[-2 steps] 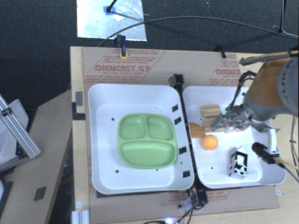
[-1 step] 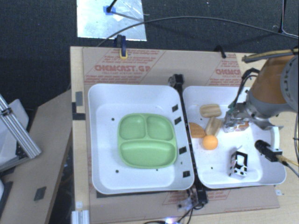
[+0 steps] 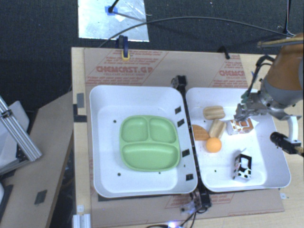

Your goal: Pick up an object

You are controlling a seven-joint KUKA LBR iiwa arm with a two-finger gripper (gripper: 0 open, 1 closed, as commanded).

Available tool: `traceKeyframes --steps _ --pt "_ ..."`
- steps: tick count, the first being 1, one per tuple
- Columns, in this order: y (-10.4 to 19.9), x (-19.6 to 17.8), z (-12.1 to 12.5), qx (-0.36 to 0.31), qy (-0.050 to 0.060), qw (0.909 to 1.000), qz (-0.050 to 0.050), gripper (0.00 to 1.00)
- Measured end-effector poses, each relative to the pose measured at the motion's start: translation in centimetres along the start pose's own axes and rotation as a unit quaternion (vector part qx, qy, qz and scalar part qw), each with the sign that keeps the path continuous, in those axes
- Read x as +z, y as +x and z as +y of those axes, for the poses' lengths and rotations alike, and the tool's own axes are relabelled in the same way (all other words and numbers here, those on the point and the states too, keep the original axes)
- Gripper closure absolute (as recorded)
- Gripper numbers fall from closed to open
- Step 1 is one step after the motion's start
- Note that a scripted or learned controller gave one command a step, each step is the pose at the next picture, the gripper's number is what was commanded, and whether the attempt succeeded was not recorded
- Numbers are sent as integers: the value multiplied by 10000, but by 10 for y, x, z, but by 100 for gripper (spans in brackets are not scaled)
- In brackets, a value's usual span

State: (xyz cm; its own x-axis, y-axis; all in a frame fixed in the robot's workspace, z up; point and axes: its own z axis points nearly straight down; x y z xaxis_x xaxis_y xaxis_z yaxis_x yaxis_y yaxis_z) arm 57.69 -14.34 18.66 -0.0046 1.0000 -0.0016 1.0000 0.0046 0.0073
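We see the gripper (image 3: 241,114) low in the right bin (image 3: 280,175), directly above the small white-and-orange carton (image 3: 241,126) lying just right of the orange ball (image 3: 213,145)'s upper side, long axis roughly left-right, finger state we cannot tell.

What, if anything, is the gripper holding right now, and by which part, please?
It cannot be told: the gripper sits right over the small orange-and-white packet in the right bin.

Green divided plate (image 3: 150,143), orange ball (image 3: 213,145), black-and-white patterned carton (image 3: 242,167), white bins (image 3: 102,103).
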Motion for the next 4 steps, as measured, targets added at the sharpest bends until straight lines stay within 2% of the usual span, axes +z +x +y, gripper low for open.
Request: traceKeyframes --steps 2,3,4 --pt "-6 -89 2 -6 4 10000 0 100" --pt "58 -80 -1 -28 29 10000 18 100" --pt "106 -63 -3 -24 29 10000 16 100"
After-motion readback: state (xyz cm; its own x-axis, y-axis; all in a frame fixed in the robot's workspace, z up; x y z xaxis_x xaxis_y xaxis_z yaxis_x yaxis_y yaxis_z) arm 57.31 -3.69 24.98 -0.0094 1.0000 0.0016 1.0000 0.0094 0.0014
